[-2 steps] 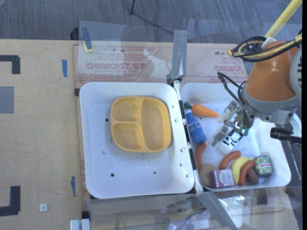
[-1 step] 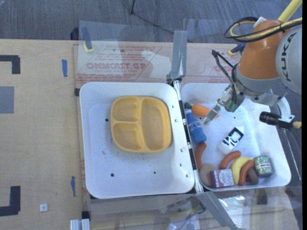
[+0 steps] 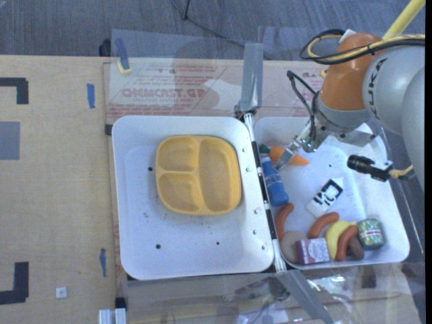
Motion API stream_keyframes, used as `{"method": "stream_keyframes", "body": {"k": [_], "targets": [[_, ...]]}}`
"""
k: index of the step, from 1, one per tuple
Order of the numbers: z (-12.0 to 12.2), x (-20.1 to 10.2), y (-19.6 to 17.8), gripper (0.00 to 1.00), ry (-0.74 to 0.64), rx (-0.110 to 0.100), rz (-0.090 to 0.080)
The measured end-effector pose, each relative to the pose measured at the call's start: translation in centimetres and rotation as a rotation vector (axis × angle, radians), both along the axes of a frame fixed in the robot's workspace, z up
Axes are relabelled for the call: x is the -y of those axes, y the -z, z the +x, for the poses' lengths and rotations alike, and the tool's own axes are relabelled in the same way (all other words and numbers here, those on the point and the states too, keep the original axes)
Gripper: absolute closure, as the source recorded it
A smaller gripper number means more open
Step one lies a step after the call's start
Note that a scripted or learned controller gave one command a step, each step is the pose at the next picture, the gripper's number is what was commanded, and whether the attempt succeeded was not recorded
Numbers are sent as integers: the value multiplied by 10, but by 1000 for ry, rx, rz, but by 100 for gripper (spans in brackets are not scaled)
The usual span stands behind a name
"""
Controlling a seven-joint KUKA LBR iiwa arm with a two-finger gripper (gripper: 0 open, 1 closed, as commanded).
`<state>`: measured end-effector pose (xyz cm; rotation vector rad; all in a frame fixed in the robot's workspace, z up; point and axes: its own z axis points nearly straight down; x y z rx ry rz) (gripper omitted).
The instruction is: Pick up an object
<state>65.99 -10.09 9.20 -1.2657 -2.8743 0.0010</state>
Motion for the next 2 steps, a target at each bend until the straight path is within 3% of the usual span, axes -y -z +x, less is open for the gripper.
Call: {"method": "stream_keyframes", "body": {"k": [1, 2], "targets": [[-14, 72, 6, 0, -148, 7, -1], [-46, 84, -43, 0, 131, 1, 0]]}}
